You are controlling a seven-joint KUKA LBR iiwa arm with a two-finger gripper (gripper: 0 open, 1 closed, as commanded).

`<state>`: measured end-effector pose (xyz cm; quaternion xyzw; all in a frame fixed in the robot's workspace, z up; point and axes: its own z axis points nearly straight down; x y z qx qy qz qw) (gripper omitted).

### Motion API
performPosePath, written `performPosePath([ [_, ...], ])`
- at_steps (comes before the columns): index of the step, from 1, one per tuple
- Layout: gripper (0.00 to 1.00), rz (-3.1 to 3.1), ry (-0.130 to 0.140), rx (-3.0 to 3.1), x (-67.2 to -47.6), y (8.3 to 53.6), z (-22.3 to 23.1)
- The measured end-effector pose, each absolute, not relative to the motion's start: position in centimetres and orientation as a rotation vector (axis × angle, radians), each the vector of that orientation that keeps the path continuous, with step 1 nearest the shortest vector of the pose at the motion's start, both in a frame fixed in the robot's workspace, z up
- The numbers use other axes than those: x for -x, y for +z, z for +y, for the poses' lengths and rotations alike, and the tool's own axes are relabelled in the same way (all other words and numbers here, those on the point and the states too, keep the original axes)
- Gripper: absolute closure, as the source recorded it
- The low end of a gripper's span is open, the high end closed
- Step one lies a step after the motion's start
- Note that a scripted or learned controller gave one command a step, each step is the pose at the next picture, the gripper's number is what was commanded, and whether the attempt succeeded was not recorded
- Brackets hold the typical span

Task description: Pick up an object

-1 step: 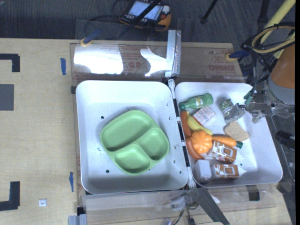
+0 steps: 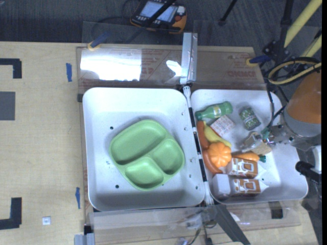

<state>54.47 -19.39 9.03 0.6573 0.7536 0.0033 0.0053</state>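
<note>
The right bin (image 2: 289,184) holds several objects. A green bottle (image 2: 213,110) lies at the back, with a small green can (image 2: 250,117) to its right. A pink and white packet (image 2: 223,125) rests on a yellow banana (image 2: 211,132). An orange pumpkin (image 2: 218,155) sits near the bin's left wall. Two orange and white cartons (image 2: 243,166) (image 2: 240,186) lie at the front. My gripper (image 2: 257,143) is low in the bin's middle, just right of the pumpkin and above the upper carton. The wrist hides what lies under it.
The left bin (image 2: 97,116) holds a green divided plate (image 2: 147,153). A metal divider (image 2: 189,60) stands behind the bins. A teach pendant (image 2: 157,14) and cables lie beyond the bench. The arm's orange band (image 2: 309,101) hangs over the right bin's right edge.
</note>
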Motion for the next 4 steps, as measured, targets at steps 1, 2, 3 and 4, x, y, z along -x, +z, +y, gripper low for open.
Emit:
performPosePath([
  [1,1.00,2.352,0.011,-2.055,-54.6,10.2,-19.5],
  [2,1.00,2.211,0.000,-2.228,-61.1,19.8,-18.4],
  [3,1.00,2.204,-0.001,-2.239,-58.8,21.8,-19.8],
  [4,1.00,2.169,-0.001,-2.275,-53.6,27.7,-15.9],
])
